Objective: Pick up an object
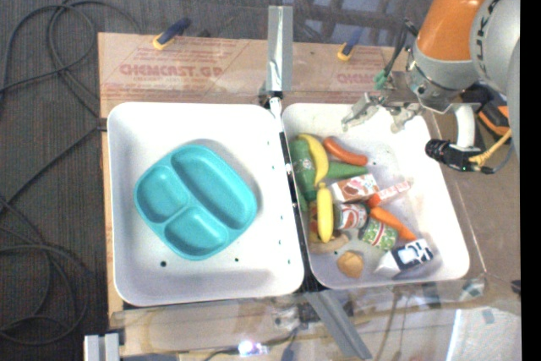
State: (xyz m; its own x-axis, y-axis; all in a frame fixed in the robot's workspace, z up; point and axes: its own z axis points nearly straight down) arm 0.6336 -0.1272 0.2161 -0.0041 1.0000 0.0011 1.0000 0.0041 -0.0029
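Observation:
My gripper [378, 116] hangs over the far edge of the right bin [439, 182], its fingers [357, 115] spread open with nothing between them. Just below it in the bin lie a red sausage [345, 151], a yellow banana [316, 158] and a green vegetable [301, 156]. Further toward the front sit a second banana [325, 214], a small carton [357, 188], a carrot [390, 221], a brown nut-like piece [350, 264] and a dark-and-white box [411, 254].
The left bin [127, 266] holds a teal divided plate [196, 199]. A metal divider post [277, 55] stands between the bins at the back. Yellow clamps [171, 32] grip the cardboard backing. Cables trail over the floor on the left.

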